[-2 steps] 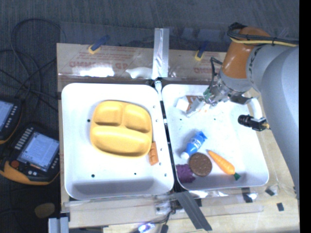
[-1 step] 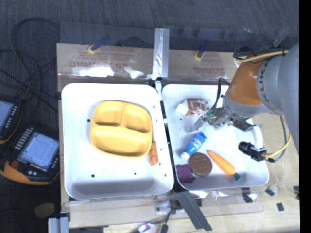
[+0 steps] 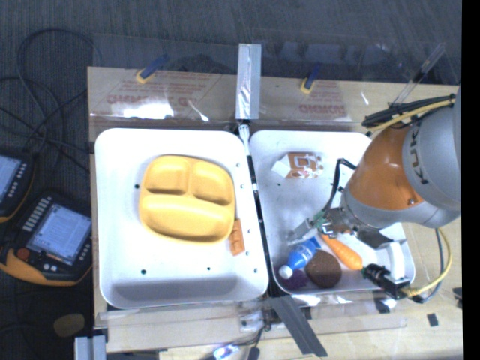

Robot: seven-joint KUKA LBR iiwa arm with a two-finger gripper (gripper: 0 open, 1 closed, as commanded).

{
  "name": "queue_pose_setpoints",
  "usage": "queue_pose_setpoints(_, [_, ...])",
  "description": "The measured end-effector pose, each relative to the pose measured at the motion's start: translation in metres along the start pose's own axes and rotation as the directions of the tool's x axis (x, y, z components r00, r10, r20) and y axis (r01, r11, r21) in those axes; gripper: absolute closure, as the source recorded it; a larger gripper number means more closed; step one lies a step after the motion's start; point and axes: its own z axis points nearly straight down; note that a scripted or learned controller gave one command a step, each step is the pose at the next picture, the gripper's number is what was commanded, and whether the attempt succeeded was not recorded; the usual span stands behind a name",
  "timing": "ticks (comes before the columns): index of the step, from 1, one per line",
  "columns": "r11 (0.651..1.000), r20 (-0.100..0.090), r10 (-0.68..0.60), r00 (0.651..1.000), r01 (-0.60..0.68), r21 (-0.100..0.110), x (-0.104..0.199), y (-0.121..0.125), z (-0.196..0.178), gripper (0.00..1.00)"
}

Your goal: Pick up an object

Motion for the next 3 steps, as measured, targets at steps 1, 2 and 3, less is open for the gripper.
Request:
queue_pose_setpoints(1, [0.991, 0.001, -0.132, 0.991, 0.132, -0.003, -0.086, -0.022, 0.000, 0.00])
queue_pose_setpoints(2, [0.991, -0.001, -0.132, 0.991, 0.132, -0.003, -0.087, -0.021, -0.008, 1.00])
queue_pose_setpoints(3, [1.000, -0.004, 0.010, 1.000, -0.010, 0.018, -0.020, 0.000, -0.139, 1.00])
